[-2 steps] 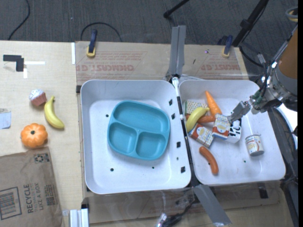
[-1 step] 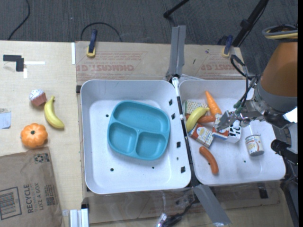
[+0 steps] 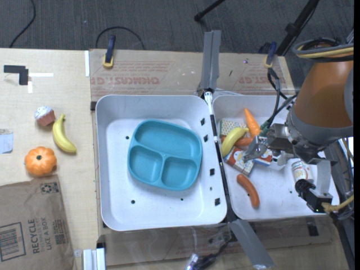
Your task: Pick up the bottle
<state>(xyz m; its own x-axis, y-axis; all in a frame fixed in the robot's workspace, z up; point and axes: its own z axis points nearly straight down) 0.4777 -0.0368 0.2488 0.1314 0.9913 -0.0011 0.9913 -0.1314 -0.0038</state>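
The bottle [image 3: 300, 171] is small and white with a printed label, and it lies in the right bin [image 3: 281, 204] near that bin's right side. My gripper [image 3: 256, 149] reaches in from the right. It hangs over the middle of the right bin, above a red, white and blue carton [image 3: 246, 161]. The bottle is about 80 pixels to the gripper's right, partly under the arm's wrist [image 3: 298, 139]. Nothing can be seen held in the gripper.
The right bin also holds a yellow banana [image 3: 232, 139], an orange carrot [image 3: 251, 122] and a red sausage [image 3: 248, 190]. A blue divided plate [image 3: 165, 153] lies in the left bin [image 3: 112, 167]. On the bench to the left are a cupcake [image 3: 44, 116], a banana [image 3: 63, 135], a small pumpkin [image 3: 40, 161] and a paper bag [image 3: 34, 224].
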